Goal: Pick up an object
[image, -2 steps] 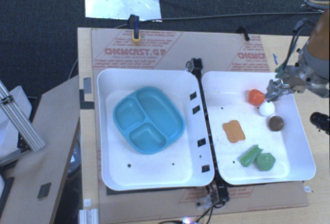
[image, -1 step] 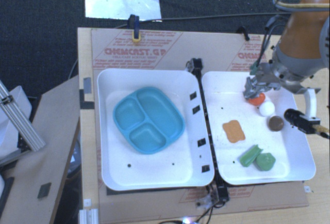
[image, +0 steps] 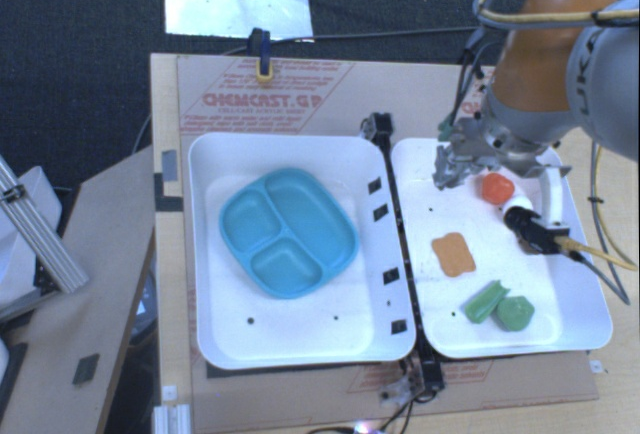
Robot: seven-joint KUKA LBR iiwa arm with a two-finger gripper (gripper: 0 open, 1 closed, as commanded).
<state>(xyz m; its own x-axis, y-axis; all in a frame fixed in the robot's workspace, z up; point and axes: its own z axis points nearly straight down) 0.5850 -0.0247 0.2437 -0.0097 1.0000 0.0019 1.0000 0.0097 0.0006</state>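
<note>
Gripper [image: 452,168] — open or closed, I cannot tell — seems mid-approach, red ball [image: 497,188] just beside it; next it must centre there.

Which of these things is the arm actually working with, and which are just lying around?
Job, likely: gripper; red-orange ball, orange slab, green stick and green block in the right bin.
Lying about: blue divided plate in the left bin; bench clamp.
</note>
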